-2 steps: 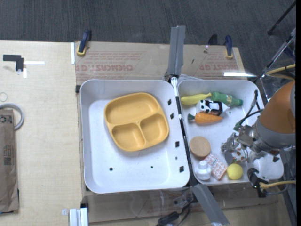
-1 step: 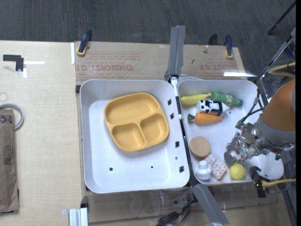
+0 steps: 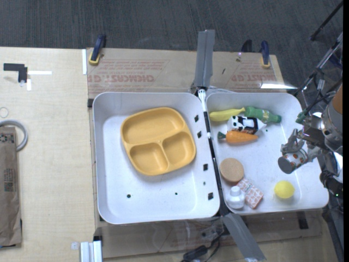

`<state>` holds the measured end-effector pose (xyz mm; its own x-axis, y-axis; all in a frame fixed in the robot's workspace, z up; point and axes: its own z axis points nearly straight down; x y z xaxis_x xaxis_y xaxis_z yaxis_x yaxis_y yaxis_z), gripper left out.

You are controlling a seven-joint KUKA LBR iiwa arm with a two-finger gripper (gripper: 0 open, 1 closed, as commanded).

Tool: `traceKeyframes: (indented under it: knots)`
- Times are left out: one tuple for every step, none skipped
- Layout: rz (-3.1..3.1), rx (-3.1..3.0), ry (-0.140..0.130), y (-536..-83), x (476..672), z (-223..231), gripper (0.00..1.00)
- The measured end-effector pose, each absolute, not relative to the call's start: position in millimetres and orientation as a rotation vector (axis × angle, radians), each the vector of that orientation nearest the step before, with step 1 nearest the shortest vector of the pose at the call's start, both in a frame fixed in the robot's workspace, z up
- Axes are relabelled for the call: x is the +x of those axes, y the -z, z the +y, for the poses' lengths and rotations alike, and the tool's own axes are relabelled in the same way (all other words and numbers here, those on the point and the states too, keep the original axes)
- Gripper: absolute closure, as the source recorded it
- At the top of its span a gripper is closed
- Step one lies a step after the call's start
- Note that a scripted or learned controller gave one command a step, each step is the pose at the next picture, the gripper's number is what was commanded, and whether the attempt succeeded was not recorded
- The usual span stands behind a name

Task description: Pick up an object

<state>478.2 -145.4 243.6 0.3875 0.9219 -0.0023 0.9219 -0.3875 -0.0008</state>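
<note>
Camera view: gripper [image 3: 293, 156] at right edge of frame, low over the right bin [image 3: 305, 203]; cannot tell how its fingers stand. Yellow ball [image 3: 283, 190] lies just below it, apart. Carrot [image 3: 241, 137], banana [image 3: 226, 114], round brown disc [image 3: 232, 170] further left; yellow divided plate [image 3: 158, 141] in left bin [image 3: 109, 162].

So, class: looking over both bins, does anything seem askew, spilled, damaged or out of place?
Nothing looks spilled or broken. The yellow divided plate sits turned at an angle to the left bin walls. In the right bin, the toy food lies loosely scattered: banana, carrot, lemon. The pincer hangs at that bin's right side.
</note>
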Motion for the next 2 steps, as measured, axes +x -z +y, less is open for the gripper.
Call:
traceKeyframes:
  knots:
    - [1.473,2.776,0.008,-222.5,536.1,-104.5,1.00]
    - [1.318,2.852,0.007,-288.4,520.2,-171.4,1.00]
